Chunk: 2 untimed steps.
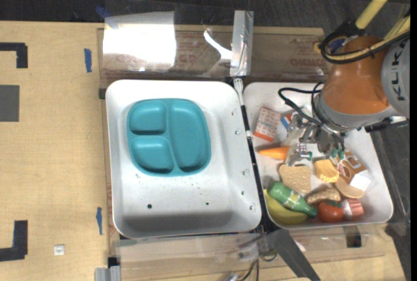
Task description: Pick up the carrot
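Lying along the near rim of the right bin (381, 211), a yellow banana (285, 213) curves under a green pepper-like toy (291, 198), and a red tomato (331, 211) sits just to their right. A little farther in, a tan cracker-shaped slice (296, 177) rests above the green toy, with a brown bread-like piece (324, 194) and a pale bun (352, 188) beside it, all crowded close together. A yellow cheese-coloured wedge (326, 170) lies just beyond them.

Next comes the carrot (273, 152), a small orange cone on its side near the left wall of the right bin, its thin end pointing left toward the divider. The gripper (305, 146) is just to the carrot's right, low over the toy pile; whether it touches the carrot cannot be told. Dark metal and cables blur its tip, so whether it is spread or closed cannot be told, and nothing is seen to be lifted. A small red-and-white packet (266, 122) lies just beyond the carrot.

In the left bin (127, 205), a teal divided plate (169, 135) sits toward the far side.

Farther back, the arm's orange band (355, 84) rises over the right bin's far right corner. Beyond both bins, clear plastic sheeting (169, 42) lies along the bench (45, 162).
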Available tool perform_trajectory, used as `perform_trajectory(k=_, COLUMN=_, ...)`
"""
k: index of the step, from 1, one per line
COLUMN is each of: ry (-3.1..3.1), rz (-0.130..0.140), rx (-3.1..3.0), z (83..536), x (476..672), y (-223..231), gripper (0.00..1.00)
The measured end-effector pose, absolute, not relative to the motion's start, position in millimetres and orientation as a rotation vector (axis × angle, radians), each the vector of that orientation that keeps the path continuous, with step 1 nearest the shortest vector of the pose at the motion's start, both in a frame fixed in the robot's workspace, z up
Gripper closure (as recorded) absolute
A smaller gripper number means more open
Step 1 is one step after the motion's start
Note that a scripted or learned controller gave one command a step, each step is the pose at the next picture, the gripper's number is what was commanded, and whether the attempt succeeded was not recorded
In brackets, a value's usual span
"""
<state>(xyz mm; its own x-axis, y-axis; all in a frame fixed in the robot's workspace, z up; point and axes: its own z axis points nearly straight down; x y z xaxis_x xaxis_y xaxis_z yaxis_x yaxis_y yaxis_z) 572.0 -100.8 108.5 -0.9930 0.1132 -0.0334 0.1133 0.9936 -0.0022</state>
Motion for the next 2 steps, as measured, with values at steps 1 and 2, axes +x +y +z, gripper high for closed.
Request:
perform_trajectory(k=1, ry=3.112, rz=-0.002, rx=0.368, z=118.7, x=575.7, y=-163.0, gripper=1.0)
perform_trajectory(k=2, ry=3.091, rz=0.004, rx=0.486, z=182.2, x=565.7, y=-95.1, gripper=1.0)
